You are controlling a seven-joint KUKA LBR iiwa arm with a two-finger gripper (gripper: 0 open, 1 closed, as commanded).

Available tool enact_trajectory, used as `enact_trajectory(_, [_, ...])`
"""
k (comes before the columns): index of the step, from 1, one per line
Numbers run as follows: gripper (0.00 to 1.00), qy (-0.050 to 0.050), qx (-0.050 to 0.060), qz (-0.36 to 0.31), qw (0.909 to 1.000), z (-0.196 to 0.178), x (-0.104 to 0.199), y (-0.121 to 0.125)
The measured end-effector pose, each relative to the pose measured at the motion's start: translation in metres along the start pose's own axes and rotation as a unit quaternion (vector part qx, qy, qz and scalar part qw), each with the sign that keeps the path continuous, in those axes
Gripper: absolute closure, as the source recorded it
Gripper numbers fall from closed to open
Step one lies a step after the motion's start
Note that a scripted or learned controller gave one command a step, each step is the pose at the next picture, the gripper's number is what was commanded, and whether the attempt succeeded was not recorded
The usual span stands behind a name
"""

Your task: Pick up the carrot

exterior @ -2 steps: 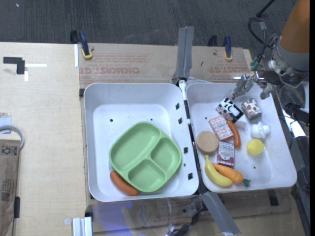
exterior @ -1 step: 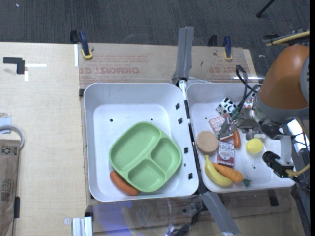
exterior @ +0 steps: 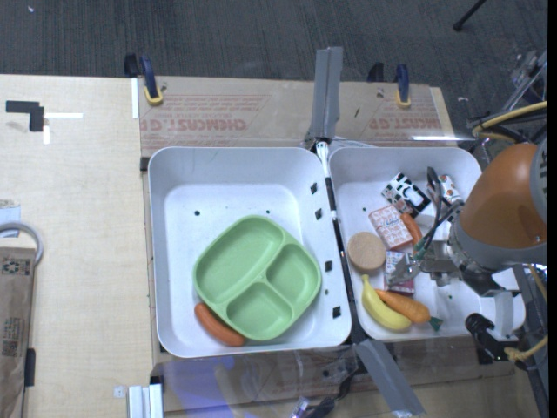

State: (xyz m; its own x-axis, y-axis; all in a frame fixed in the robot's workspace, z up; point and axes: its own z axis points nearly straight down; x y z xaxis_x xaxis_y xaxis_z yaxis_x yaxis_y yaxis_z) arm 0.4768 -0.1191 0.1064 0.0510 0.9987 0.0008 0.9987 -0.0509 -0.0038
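Two white bins (exterior: pixel 235 168) of smooth, faintly glossy plastic sit on a pale, matt wood-look counter (exterior: pixel 78 233). A matt green plastic divided plate (exterior: pixel 258 277), a smooth orange carrot (exterior: pixel 406 304) and a glossy yellow banana (exterior: pixel 381 308) lie within; printed brown cardboard (exterior: pixel 218 116) backs the bins, above dark, rough carpet (exterior: pixel 218 16).

Dark grey carpet floor (exterior: pixel 218 20) behind; light wood bench (exterior: pixel 70 233); cardboard sheet (exterior: pixel 226 111) clamped at rear.

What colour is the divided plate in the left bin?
Light green plate, seen clearly in the camera view.
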Motion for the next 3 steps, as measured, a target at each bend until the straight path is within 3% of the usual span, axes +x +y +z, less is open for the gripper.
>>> enact_trajectory(1, [0.00, 0.000, -0.001, -0.021, 0.9998, 0.015, 0.002, 0.019])
enact_trajectory(2, [0.00, -0.001, -0.002, -0.099, 0.9951, -0.122, -0.054, 0.004])
enact_trajectory(3, [0.00, 0.000, -0.001, -0.276, 0.9612, -0.017, -0.014, 0.001])
